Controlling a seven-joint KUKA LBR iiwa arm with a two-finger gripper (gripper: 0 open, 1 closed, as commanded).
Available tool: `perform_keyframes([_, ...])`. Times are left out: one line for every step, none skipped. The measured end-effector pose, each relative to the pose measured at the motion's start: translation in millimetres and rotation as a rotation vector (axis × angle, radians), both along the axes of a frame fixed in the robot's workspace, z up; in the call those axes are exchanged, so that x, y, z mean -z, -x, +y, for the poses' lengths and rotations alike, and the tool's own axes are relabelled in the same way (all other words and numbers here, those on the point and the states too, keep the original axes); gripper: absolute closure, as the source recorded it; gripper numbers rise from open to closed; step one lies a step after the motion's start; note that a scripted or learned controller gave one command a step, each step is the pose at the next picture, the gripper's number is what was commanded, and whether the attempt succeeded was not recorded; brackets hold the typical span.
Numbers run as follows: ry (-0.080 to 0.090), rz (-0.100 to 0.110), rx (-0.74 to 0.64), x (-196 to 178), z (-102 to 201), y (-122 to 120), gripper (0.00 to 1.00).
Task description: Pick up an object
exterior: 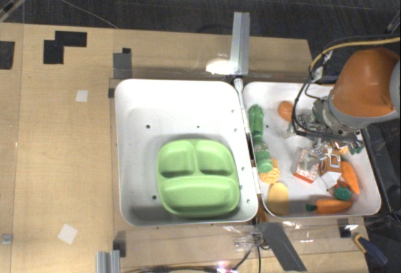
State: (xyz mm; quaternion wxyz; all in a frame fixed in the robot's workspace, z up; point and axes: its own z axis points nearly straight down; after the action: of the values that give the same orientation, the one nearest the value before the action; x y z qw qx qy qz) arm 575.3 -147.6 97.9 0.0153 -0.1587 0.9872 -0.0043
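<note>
The right bin [374, 203] holds several small items. A green bottle [255, 120] lies along its left wall, with a smaller green piece [263, 156] and a yellow corn piece [270, 173] below it. A yellow egg-shaped item [278, 194] sits at the front left. Two carrots lie at the front right, one flat [331, 206] and one slanted [349, 176]. An orange ball [286, 109] rests near the back. My gripper [324, 140] hangs low over a white and red packet [307, 167] and a brown packet [330, 163], under the arm's orange band [366, 81].
The left bin [135, 109] carries a green divided plate [197, 176] in its front half. A metal post [240, 43] stands behind the wall between the bins. Black cables [307, 87] loop beside the wrist. Wooden bench lies to the left.
</note>
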Motion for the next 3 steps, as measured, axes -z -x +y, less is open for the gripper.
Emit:
perform_keyframes([0.001, -0.002, 0.083, 1.3, 12.3, 63.3, 0.00])
perform_keyframes([0.000, 0.004, 0.062, 1.0, -36.2, -19.4, 0.00])
perform_keyframes([0.002, 0.002, 0.033, 1.2, -12.4, 42.4, 0.00])
